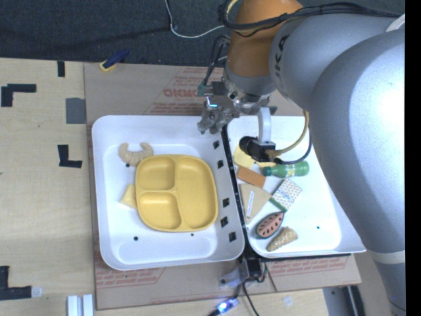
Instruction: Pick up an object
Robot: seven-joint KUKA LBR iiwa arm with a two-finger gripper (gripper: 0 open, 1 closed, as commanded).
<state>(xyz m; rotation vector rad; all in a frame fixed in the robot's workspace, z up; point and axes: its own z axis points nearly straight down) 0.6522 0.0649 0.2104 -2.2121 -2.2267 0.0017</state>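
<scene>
1. Camera view: the gripper hangs over the far end of the bins, about above the wall where the left bin meets the right bin. I cannot tell whether it is open or closed, and nothing shows in its grasp.
2. No object is picked yet. The nearest loose candidates are the croissant at the far side of the left bin and the plate just beside it, which fills much of that bin's middle.
3. Risk: a straight descent from here would likely land on the shared wall or on bare floor and close on nothing.
4. Risk: the plate looks wide, smooth and shallow, so a grasp on its rim could slip or only tip it.
5. Risk: the croissant lies touching or nearly touching the plate's rim, so a grasp there may nudge the plate and push the croissant aside.
6. A yellow wedge pokes out from under the plate's left edge, and I judge it hard to reach.
7. The right bin is crowded: a bottle, an orange block, a checked packet, a pale card, a red oval and a cone lie close together, several touching. A grasp there could catch two things or knock neighbours about.
</scene>
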